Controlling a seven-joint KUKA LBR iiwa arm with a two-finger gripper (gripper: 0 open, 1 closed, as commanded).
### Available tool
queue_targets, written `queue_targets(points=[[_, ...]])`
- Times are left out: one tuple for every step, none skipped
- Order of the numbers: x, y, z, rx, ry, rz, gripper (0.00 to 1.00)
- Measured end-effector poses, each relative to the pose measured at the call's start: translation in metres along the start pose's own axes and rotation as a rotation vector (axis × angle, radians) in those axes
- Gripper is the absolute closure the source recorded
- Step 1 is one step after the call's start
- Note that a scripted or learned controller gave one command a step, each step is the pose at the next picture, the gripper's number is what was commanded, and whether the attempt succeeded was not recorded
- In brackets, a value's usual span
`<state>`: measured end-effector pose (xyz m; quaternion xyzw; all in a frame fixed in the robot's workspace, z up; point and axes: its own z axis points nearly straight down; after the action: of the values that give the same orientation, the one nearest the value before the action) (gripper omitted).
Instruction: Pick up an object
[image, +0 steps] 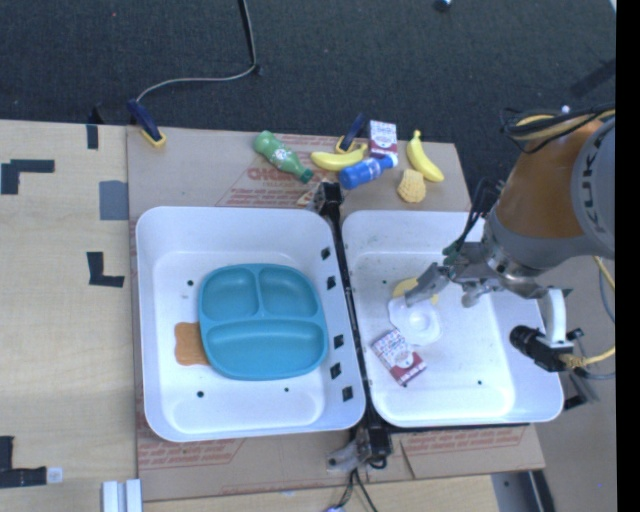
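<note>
The pincer is seen low in the right bin, over a clear plastic cup with something yellow at its tip; whether its fingers are apart or together cannot be told. A red-and-white carton lies just beside the cup.

My counter is light wood w/ dark tape marks at left. A cardboard sheet lies on it, and on that sit two white bins side by side: left bin, right bin. Behind them on the cardboard: green bottle, two bananas, blue bottle, small carton, yellow piece.
</note>
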<state>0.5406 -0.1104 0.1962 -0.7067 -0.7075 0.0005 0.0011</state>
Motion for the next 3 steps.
queue_targets(points=[[0.008, 0.033, 0.109, -0.007, -0.002, 0.0, 0.0], [0.015, 0.094, 0.098, -0.002, -0.001, 0.0, 0.0], [0.014, 0.087, 0.111, -0.004, -0.002, 0.0, 0.0]])
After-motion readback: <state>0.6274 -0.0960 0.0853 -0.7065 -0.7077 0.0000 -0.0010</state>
